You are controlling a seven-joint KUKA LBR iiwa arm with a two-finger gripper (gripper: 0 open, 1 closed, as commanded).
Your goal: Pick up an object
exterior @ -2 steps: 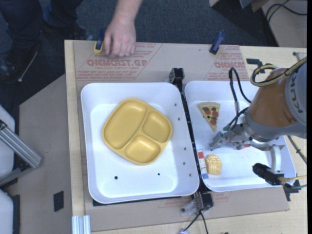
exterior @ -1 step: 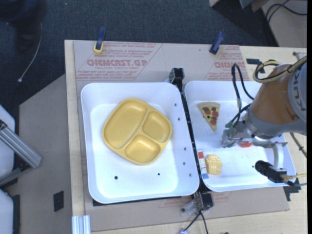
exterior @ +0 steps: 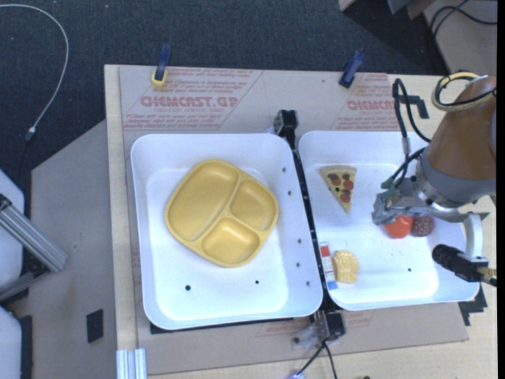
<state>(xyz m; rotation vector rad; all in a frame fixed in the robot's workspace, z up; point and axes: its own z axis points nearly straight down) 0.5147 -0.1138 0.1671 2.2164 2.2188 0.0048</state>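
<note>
The right bin holds a pizza slice, a yellow corn-like piece with a small red and white item beside it, a red-orange toy and a dark red round toy. My gripper hangs low over the right side of that bin, directly above and at the red-orange toy. The wrist and arm hide the fingers, so their grip on the toy is not visible.
A yellow divided plate lies in the left bin. A black clamp sits at the top of the divider between the bins. Blue clips hold the cardboard at the back edge. Cables trail from the arm.
</note>
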